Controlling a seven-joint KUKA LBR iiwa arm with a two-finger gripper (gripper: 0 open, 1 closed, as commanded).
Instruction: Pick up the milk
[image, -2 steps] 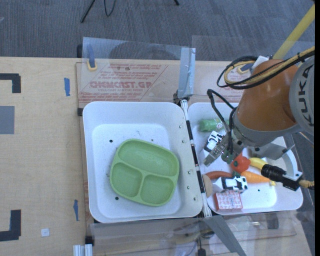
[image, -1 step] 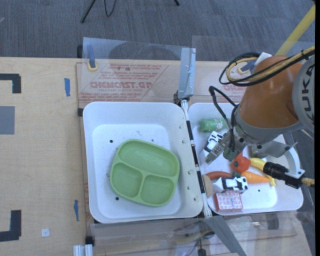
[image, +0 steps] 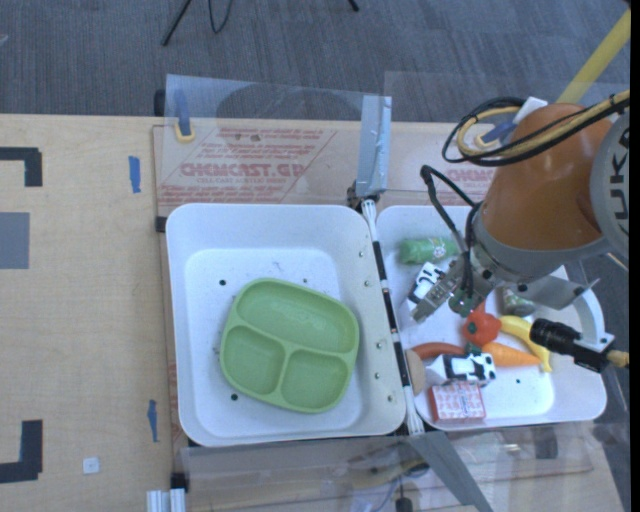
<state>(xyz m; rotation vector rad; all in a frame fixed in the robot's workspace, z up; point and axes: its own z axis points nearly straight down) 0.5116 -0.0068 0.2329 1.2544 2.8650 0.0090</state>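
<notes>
Hand (image: 432, 292) low in right white bin (image: 580, 400); grip state — cannot tell. Small black-and-white cow-patterned milk carton (image: 470, 367) lies front of bin, between orange carrot (image: 510, 352) and red-white box (image: 457, 402). Likely light, stiff, smooth; you pinch flat sides mid-body.

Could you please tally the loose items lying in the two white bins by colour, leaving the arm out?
Green: 2, the divided plate and a small green item.
Orange or red: 3, at.
Yellow: 1.
Black and white: 1.
Red and white: 1.
Total: 8.
</notes>
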